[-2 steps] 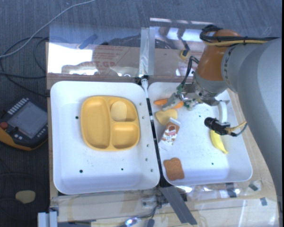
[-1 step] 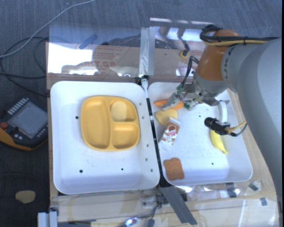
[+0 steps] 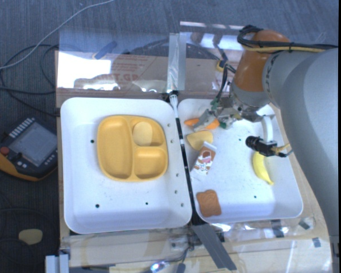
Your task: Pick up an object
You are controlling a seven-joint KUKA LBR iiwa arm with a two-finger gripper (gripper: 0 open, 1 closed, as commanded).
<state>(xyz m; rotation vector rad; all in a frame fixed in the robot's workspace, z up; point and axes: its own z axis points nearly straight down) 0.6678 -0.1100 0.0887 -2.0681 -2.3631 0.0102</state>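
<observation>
My gripper [image 3: 211,118] is low over the far left corner of the right bin [image 3: 284,203], right on top of an orange carrot-like piece [image 3: 192,121] that sticks out to its left. Just in front of it lies a pale yellow wedge [image 3: 198,139]. A small white and red packet [image 3: 204,160] lies nearer the bin's middle left. A banana [image 3: 262,168] lies by the right wall. A brown toast-like piece [image 3: 208,202] sits at the near left corner.
The left bin [image 3: 79,198] holds a yellow divided plate [image 3: 132,147]. A raised rim [image 3: 182,152] separates the two bins. The grey arm [image 3: 307,84] covers the right bin's far right corner.
</observation>
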